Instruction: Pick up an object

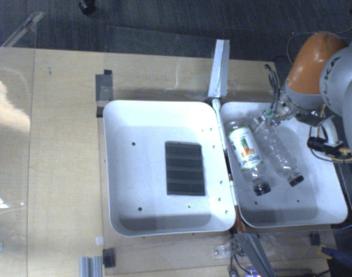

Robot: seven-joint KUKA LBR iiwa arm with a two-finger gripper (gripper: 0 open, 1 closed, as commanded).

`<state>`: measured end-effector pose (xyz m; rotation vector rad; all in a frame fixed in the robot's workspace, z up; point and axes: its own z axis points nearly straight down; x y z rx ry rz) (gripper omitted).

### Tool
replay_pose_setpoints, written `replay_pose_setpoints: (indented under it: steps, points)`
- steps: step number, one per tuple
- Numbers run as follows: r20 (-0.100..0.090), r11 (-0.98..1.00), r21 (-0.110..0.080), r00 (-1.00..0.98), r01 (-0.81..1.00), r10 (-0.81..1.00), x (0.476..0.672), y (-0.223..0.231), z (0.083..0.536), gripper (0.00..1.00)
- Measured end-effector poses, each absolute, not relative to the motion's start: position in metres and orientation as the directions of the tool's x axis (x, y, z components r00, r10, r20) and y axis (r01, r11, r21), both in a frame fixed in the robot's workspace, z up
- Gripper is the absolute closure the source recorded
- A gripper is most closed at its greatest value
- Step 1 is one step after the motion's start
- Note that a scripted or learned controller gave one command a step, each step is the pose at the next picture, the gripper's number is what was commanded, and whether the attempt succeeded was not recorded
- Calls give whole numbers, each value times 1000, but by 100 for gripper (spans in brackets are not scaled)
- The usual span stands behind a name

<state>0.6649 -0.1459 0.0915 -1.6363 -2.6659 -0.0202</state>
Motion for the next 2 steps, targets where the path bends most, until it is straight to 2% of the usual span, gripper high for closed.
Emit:
replay_pose_setpoints:
  steps: [1,2]
  points:
    - [14,456,6,-456,890,890,666,-146,102,100]
    - [-8,694,9,-693,720,720,671,-56,188,100]
